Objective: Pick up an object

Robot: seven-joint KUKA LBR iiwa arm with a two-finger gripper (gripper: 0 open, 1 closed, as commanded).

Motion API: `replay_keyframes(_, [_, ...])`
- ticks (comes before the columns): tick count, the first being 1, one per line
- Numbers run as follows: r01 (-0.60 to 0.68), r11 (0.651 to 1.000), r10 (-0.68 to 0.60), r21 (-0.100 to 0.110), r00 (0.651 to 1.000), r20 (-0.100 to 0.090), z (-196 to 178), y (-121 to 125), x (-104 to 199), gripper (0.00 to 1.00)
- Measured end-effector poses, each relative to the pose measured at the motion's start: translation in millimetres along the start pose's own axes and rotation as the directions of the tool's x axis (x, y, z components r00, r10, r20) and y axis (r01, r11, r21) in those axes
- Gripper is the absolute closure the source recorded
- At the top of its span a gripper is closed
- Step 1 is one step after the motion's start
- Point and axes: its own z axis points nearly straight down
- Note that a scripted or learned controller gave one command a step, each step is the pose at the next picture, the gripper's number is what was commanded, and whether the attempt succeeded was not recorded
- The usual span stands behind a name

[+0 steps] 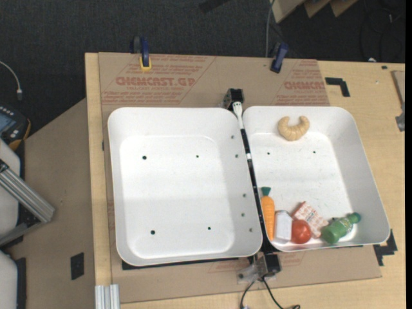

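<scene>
The right bin holds all the objects. A tan croissant lies near its far edge. Along its near edge sit an orange carrot, a small white block, a red tomato-like piece, a red-and-white patterned packet and a green bottle lying on its side.
The left bin stands beside the right one, joined at a black centre strip. Both rest on a cardboard sheet held by blue clamps at the far edge. Metal framing stands at the left.
</scene>
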Motion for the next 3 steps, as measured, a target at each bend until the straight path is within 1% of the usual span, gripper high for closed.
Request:
replay_keyframes(1, [0.004, 1.000, -0.004, 0.001, 1.000, -0.001, 32.0, 1.0, -76.1, 1.00])
replay_keyframes(2, [0.017, 1.000, -0.017, -0.015, 1.000, 0.002, -47.8, 1.9, -31.7, 1.00])
replay_keyframes(3, [0.007, 1.000, -0.007, 0.002, 1.000, -0.002, 13.0, 1.3, -88.3, 1.00])
